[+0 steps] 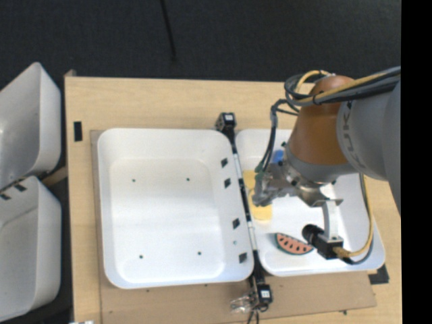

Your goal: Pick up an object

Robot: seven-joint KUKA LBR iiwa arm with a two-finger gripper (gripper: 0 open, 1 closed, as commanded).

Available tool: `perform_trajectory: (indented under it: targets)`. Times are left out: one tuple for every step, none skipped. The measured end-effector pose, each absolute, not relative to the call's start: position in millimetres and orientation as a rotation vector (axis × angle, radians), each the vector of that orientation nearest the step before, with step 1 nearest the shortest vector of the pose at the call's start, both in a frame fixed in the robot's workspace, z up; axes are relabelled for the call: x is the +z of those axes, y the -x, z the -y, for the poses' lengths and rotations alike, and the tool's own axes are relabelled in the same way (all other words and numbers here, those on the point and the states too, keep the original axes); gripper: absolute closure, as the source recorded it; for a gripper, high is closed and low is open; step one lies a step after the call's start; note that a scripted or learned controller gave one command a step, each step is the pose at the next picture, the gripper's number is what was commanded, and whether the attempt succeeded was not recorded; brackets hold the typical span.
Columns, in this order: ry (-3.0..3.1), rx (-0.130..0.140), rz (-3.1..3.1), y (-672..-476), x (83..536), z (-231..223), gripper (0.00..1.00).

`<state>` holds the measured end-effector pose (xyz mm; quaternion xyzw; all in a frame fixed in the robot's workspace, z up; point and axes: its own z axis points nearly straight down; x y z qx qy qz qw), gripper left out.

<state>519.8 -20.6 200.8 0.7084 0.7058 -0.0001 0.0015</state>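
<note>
Two shallow white bins sit side by side on a light wooden bench (81, 181). The left bin (169, 208) takes up the middle of the view, while the right bin (358, 248) lies at about four o'clock from the centre, much of it covered by the arm (337, 133). The grey arm with its orange band enters from three o'clock and bends down over the right bin's left half. The gripper (263, 193) hangs low near the divider between the bins, right over a yellow object (260, 212) that lies against the right bin's left wall; whether the two touch cannot be told. How the jaws stand cannot be told either, as the wrist hides them from above. At five o'clock from the gripper, near the right bin's front edge, lies a watermelon slice (293, 243), red with a green rind, apart from the yellow object. A small blue thing (279, 159) peeks out beside the arm at twelve o'clock from the gripper.
</note>
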Motion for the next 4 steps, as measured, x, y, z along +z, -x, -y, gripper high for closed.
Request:
perform_trajectory:
  targets:
    - [-2.207,0.012,-2.224,-642.6,201.8,-33.9,1.00]
    - [-2.217,0.008,-2.216,-646.1,271.5,-6.2,1.00]
    - [-2.210,0.010,-2.227,-676.4,322.2,-79.7,1.00]
    - [-2.208,0.026,-2.215,-624.4,554.1,-64.0,1.00]
